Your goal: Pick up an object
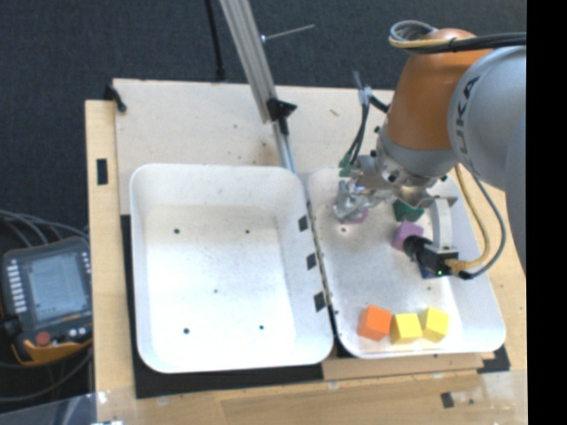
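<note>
While the grey arm [469,104] reaches over the right shallow white bin [354,264], its gripper [351,204] hangs near that bin's upper left corner; its grip I cannot tell. An orange block [375,322] and 2 yellow blocks [407,328] line the bin's lower edge; a small purple piece [407,234] lies mid-bin.

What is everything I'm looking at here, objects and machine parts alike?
shallow white plastic bins: two, white, side by side on the bench; left bin, right bin
orange foam block: one, orange, near edge of the right bin
yellow foam blocks: two, yellow, beside the orange one
purple block: one, purple, right bin, under the arm
green piece: one, green, partly hidden above the purple block
handheld control pendant: one, grey, left of the bench
slanted metal rail: one, silver, behind the bins
robot arm: one, grey with an orange band
gripper: one, low over the right bin
</note>
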Robot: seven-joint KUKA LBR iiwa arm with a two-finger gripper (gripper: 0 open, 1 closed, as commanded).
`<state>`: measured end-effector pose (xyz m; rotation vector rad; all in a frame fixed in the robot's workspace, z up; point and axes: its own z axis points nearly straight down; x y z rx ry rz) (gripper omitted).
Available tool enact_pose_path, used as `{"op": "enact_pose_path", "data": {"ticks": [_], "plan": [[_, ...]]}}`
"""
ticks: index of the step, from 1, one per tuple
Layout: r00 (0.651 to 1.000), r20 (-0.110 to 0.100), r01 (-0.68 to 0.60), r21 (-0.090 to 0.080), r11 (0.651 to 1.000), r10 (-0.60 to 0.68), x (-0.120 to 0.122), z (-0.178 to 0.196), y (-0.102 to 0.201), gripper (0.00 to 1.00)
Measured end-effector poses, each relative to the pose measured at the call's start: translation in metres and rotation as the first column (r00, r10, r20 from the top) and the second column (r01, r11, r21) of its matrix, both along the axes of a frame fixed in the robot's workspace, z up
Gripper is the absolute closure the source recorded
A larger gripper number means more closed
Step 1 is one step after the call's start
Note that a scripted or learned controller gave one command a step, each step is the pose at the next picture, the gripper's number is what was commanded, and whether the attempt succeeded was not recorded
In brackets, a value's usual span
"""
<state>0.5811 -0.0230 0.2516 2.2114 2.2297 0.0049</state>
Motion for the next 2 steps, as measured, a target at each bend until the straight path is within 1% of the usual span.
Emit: {"op": "enact_pose_path", "data": {"ticks": [1, 2], "plan": [[1.000, 0.001, 0.002, -0.002, 1.000, -0.002, 0.023, -0.012, 0.051, 1.00], [1.000, 0.002, 0.001, -0.001, 1.000, -0.001, 0.048, -0.010, 0.105, 1.00]]}}
